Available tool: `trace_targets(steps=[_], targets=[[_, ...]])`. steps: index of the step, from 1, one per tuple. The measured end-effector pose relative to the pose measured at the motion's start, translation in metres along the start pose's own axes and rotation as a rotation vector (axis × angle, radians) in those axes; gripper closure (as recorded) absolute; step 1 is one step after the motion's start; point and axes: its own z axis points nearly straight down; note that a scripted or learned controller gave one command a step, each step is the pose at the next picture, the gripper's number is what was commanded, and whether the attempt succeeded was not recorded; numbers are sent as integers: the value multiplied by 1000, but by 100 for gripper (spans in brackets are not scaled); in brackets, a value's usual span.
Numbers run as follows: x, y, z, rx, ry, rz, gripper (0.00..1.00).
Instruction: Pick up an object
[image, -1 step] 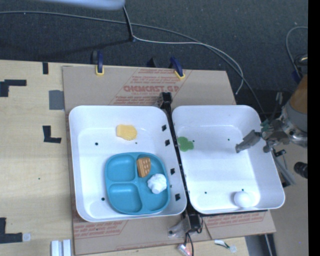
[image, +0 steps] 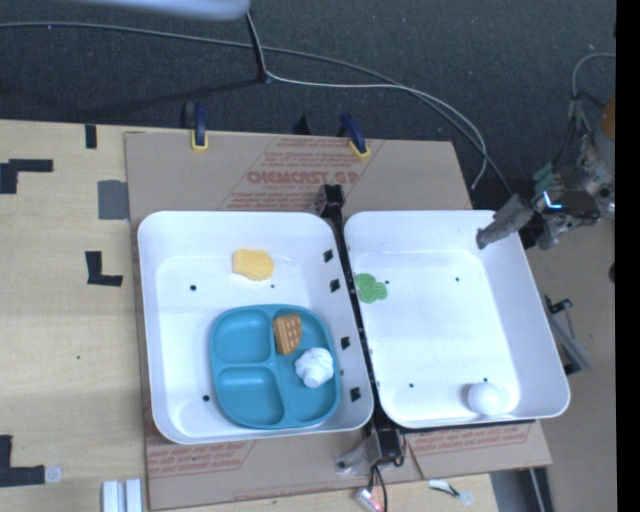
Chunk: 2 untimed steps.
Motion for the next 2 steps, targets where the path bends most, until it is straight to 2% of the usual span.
trace_targets(steps=[1, 2], targets=[[52, 49, -13, 10, 1, 0, 0], [146, 87, -76, 6, 2, -3, 0]])
